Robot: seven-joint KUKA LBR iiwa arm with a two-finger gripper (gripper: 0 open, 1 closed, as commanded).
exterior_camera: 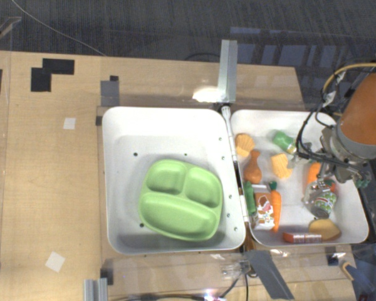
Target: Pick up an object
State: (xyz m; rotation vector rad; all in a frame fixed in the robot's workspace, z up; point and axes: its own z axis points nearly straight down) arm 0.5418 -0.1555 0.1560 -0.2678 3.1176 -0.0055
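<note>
Scanning from the left, I am seeing the left bin (pixel 119 168) holding a green tray (pixel 180 199) with three compartments, lying flat near its middle. Moving across the divider, I am looking at the right bin (pixel 360 227), crowded with small toy foods: a tan piece (pixel 244 145) near the top, a drumstick (pixel 254 166) below it, a yellow wedge (pixel 280 165), a green piece (pixel 283 140) toward the back, a printed packet (pixel 264 211) with a carrot (pixel 275 207) touching it, a red bar (pixel 302 237) and a brown bun (pixel 326 229) along the near wall.

Farther right, the arm is hanging over that bin's right side, and the gripper (pixel 323 190) is sitting low among the items. A shiny crumpled wrapper (pixel 321 200) is lying directly beneath it, with an orange stick (pixel 313 171) just behind, its long axis running front to back. I am judging the wrapper as the likely target, straight below rather than off to a side.

I am not able to tell how the gripper is set or whether anything is caught in it; the wrist is hiding that.
</note>
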